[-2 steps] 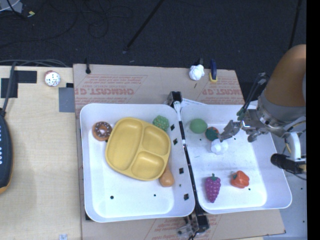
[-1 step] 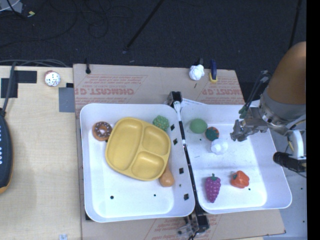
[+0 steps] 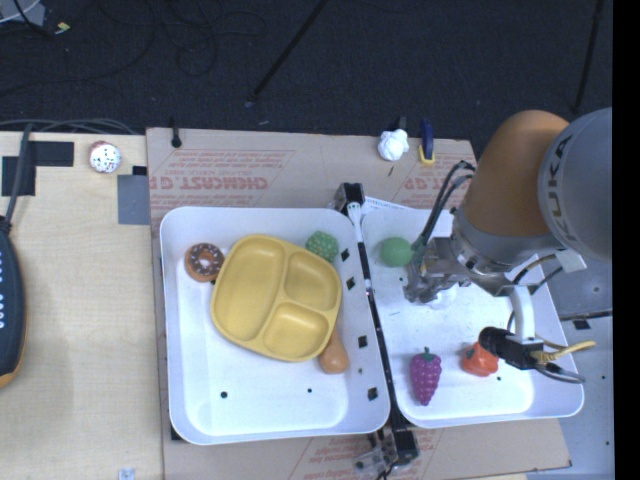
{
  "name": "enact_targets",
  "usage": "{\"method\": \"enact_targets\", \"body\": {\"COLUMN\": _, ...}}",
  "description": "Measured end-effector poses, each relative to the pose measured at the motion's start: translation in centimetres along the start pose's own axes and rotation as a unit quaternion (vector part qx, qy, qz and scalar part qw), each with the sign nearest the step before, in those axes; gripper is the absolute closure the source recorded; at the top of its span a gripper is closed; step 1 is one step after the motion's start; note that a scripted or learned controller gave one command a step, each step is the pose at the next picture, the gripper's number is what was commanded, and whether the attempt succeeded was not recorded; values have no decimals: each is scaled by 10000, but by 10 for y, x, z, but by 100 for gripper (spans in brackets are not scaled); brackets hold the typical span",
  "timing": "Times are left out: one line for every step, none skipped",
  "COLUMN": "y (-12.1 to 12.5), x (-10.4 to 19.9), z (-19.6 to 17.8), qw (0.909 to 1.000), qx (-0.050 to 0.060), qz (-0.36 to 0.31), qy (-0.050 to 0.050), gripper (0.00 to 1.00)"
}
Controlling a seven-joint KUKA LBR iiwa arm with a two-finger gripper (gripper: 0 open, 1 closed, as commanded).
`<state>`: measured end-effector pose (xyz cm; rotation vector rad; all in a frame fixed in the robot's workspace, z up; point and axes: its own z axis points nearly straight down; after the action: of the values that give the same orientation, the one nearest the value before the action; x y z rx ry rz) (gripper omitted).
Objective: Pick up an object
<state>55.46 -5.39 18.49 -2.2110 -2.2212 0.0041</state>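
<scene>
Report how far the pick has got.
Done: the arm has reached the right bin, with the pincer low beside the green ball. In hand: nothing visibly. Left: gripping and lifting; the purple grapes and orange toy lie on the bin floor.

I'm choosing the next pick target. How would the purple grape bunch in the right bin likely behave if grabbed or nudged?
The purple grape bunch looks like a moulded toy, so probably stiff and light. Its bumpy, tapered shape may slip sideways between fingers. Lying flat on the right bin, it seems likelier to slide than roll.
</scene>
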Motion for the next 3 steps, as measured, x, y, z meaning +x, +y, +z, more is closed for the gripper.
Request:
{"method": "enact_targets", "body": {"y": 10, "x": 109, "z": -23, "qw": 10000, "qx": -34, "qz": -29, "qy": 8, "gripper": 100}}
{"method": "enact_targets", "body": {"y": -28, "x": 40, "z": -78, "qw": 10000, "qx": -42, "qz": 53, "qy": -26, "gripper": 100}}
{"method": "enact_targets", "body": {"y": -55, "x": 129, "z": -145, "qw": 10000, "qx": -55, "qz": -22, "qy": 2, "gripper": 100}}
